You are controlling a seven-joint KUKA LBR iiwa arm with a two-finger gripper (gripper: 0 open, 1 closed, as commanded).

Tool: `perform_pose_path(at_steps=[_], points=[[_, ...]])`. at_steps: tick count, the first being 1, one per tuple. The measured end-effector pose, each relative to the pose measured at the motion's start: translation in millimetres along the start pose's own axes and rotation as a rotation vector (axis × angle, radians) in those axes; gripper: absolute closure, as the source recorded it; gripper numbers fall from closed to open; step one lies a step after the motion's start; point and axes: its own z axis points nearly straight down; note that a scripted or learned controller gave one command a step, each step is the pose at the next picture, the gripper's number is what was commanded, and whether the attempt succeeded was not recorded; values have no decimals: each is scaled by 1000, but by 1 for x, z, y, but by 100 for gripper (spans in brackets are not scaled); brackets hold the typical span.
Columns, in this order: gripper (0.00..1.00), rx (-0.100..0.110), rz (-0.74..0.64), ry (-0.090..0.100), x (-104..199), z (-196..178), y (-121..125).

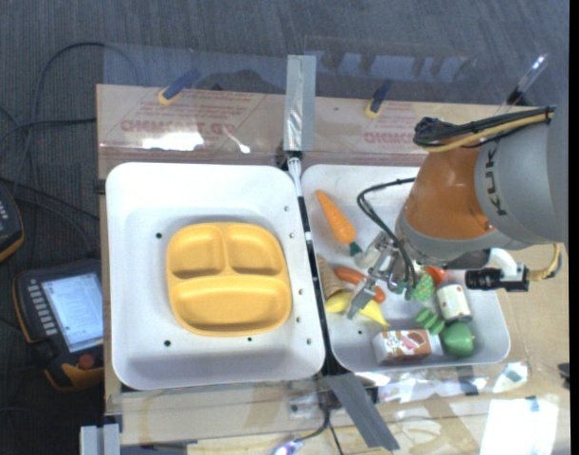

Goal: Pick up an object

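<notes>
Crowding the hand (372, 287): carrots (335, 216), bottle (406, 345)

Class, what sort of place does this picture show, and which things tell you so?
Probably a robot test bench or lab: a robot arm reaches over two white bins, toy food such as a carrot fills one, and handheld control screens sit alongside.

A yellow divided tray (228, 276) lies in the left white bin (137, 192); two handheld pendants (57, 316) sit far left.

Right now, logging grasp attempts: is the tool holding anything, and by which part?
Cannot tell. The tool is down among the toys, over the banana.
</notes>
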Motion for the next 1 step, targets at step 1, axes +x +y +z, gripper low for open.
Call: perform_pose_path(at_steps=[1], points=[[0, -4, -6, -13, 17, -1, -11]])
